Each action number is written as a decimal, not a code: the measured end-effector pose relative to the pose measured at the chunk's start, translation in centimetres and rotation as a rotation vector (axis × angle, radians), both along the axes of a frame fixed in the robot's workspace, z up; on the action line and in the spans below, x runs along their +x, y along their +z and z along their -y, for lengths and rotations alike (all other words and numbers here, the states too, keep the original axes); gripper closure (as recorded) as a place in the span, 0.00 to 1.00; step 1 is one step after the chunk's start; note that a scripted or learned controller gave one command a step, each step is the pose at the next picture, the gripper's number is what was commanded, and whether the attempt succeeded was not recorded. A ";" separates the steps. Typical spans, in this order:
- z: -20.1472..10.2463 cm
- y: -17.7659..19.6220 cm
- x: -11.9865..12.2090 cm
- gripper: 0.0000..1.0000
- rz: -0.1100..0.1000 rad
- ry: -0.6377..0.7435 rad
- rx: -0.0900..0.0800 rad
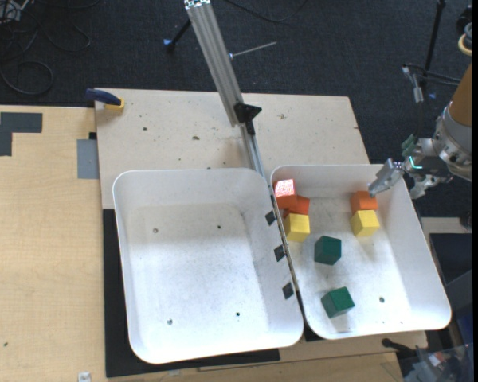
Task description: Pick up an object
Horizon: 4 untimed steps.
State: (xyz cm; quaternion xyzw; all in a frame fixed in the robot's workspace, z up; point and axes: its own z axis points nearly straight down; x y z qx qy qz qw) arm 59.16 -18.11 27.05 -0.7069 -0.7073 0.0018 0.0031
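The right bin [430,277] holds several small blocks. An orange block [364,201] sits on the far side of a yellow block [366,223] near the bin's far right wall. By the left wall, a pale red block [284,188], an orange block [295,206] and a yellow block [298,227] lie in a row. Two green blocks [327,250] [337,301] rest nearer the front. My gripper [401,181] hovers over the bin's far right corner, just right of the orange block. It is open, with nothing between its fingers.
The left bin [143,213] stands beside the right one, with black clips along the shared wall [277,249]. A slanted aluminium post [219,62] rises behind the bins. A blue and yellow clamp [105,99] lies at the bench's far left corner.
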 end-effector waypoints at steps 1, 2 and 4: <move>0.0 0.2 0.1 0.00 0.004 0.001 -0.001; -0.4 -4.3 -0.5 0.00 0.000 0.000 0.000; 0.0 -16.8 -1.3 0.00 -0.002 -0.002 0.001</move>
